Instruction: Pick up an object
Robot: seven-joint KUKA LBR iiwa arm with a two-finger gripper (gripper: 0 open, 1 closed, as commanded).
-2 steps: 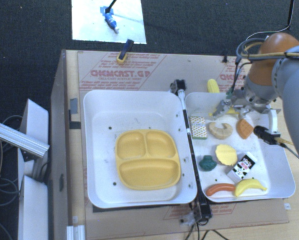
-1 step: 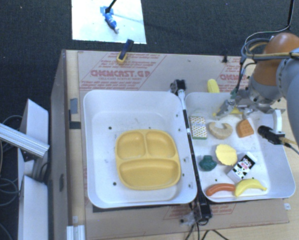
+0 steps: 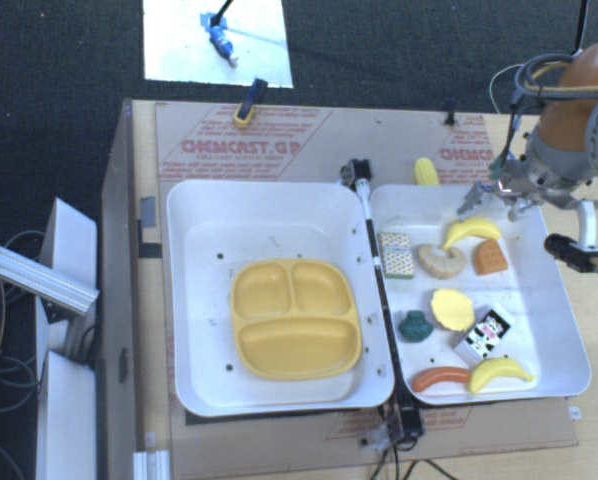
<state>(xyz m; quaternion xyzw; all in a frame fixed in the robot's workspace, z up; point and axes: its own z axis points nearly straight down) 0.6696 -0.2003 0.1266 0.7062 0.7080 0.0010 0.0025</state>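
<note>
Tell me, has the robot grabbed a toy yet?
Not yet. The gripper hangs open over the right bin's far edge with nothing between its fingers. The closest toy, a banana, lies untouched in the bin. Lowering, closing and lifting are all left.

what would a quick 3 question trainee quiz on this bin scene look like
1. True or false: the yellow divided tray lies in the left bin.
2. How many bananas lie inside the right bin?
3. Which item touches the lower banana? A) green toy B) red sausage C) orange block

Key
1. True.
2. Two: the upper banana and the lower one.
3. B, the red sausage; the green toy and orange block lie apart from it.
</note>
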